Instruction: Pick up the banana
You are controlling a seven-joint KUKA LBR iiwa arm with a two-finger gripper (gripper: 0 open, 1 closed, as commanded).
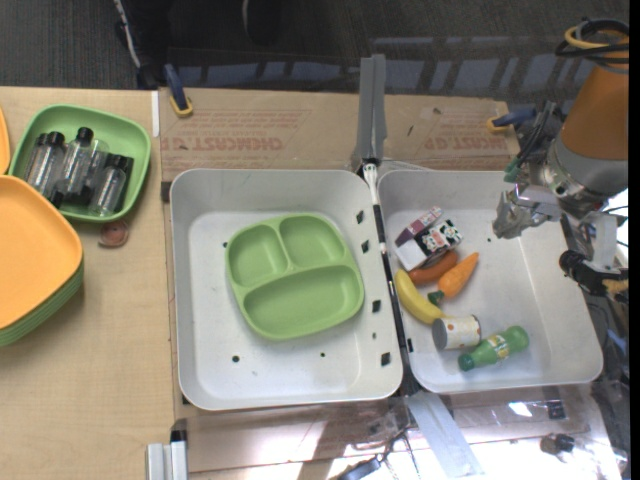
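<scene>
On the counter, left bin [190, 298]: a green divided plate [295, 276] lies in the middle.
Right bin [560, 358]: the banana [416, 297] lies by the left wall, beside a carrot [458, 274], a small printed carton [428, 236], a can [457, 330] and a green bottle [492, 348].
Far left of the counter: a green tray [128, 133] of vials [78, 171]; stacked orange plates [35, 263].
Gripper [512, 218]: over the right bin's upper right area, well apart from the banana, with nothing seen between its fingers; whether they are parted I cannot tell.

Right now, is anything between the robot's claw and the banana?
Yes. The carrot and a small carton lie between the gripper and the banana, which touches the carrot's near end.
</scene>
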